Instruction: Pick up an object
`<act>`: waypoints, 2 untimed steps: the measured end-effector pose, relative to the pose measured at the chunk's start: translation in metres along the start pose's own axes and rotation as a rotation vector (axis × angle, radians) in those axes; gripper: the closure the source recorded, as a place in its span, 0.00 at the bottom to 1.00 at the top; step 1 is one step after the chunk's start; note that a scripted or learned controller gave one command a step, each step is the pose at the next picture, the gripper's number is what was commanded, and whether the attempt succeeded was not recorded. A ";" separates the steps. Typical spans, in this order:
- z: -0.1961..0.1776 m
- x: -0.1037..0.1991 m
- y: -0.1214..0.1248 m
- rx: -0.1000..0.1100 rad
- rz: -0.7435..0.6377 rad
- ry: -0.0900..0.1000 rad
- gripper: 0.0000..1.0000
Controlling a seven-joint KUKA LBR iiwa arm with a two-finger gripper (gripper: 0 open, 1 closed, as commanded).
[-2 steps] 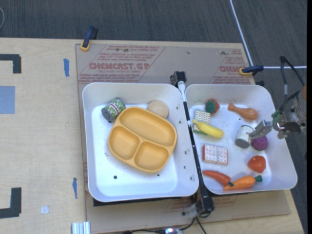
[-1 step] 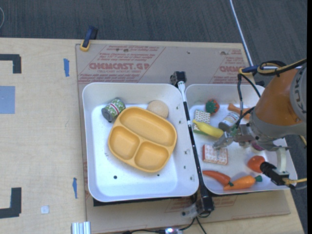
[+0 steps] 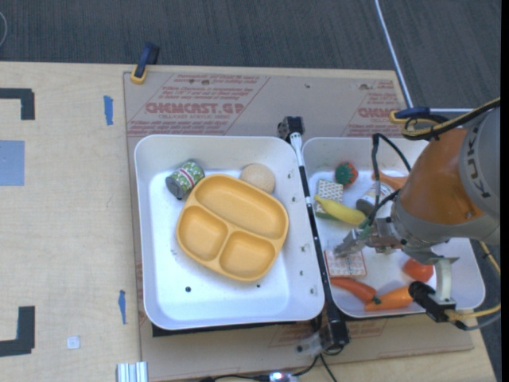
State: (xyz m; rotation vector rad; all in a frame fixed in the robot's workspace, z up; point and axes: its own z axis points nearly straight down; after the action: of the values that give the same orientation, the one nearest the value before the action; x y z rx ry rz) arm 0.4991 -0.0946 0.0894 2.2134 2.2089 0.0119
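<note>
My gripper [image 3: 355,240] is low inside the right bin [image 3: 471,293], at its left middle, under the orange-banded wrist. It hovers just over a pink checkered card [image 3: 355,266] and sits just below a yellow banana [image 3: 339,210]. Nothing can be seen held in it. Around it lie a red pepper [image 3: 351,287], an orange carrot [image 3: 391,298], a red-and-green strawberry [image 3: 345,173], a white checkered block [image 3: 328,189] and a red-orange piece [image 3: 417,271]. The arm hides part of the bin's middle.
The left bin [image 3: 151,213] holds a yellow divided plate [image 3: 232,226], a green can [image 3: 184,178] on its side and a beige ball [image 3: 258,177]. A black bar [image 3: 305,188] runs between the bins. Cables loop over the arm at the right.
</note>
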 end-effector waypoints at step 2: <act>-0.011 0.002 0.002 -0.004 -0.001 0.005 0.00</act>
State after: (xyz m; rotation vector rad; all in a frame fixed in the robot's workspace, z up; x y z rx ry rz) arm 0.5012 -0.0925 0.1009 2.2123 2.2105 0.0215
